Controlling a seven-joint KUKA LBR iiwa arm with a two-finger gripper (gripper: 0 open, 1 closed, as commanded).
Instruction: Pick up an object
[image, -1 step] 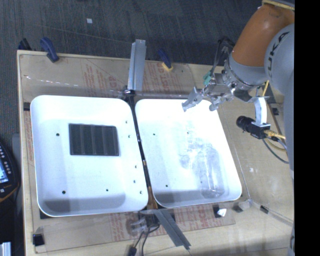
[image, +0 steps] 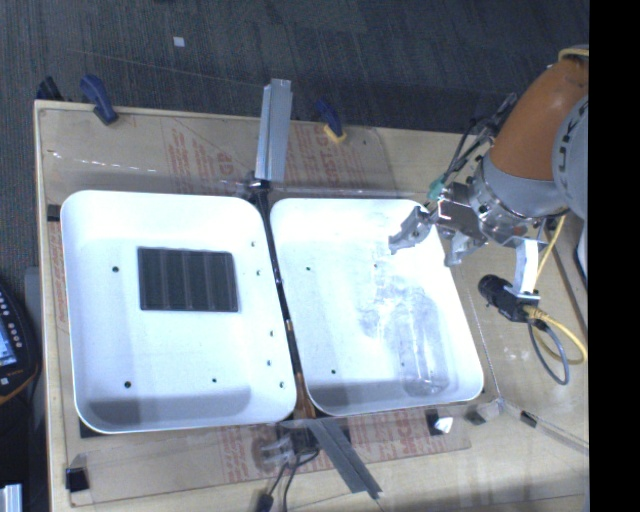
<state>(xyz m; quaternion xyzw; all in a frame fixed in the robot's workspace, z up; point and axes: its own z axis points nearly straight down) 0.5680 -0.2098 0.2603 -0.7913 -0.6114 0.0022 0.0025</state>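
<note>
1. I see the tool (image: 428, 236) hanging over the upper right corner of the right bin (image: 310, 300), its two fingers spread apart with nothing between them.
2. A clear plastic bottle (image: 418, 340) lies on its side inside the right bin, near that bin's right wall and below the tool, apart from it.
3. A dark ribbed rectangular block (image: 188, 279) lies flat in the left bin (image: 90, 300), well to the left of the right bin's dividing edge.
4. Both bins rest side by side on the tabletop (image: 150, 150).
</note>
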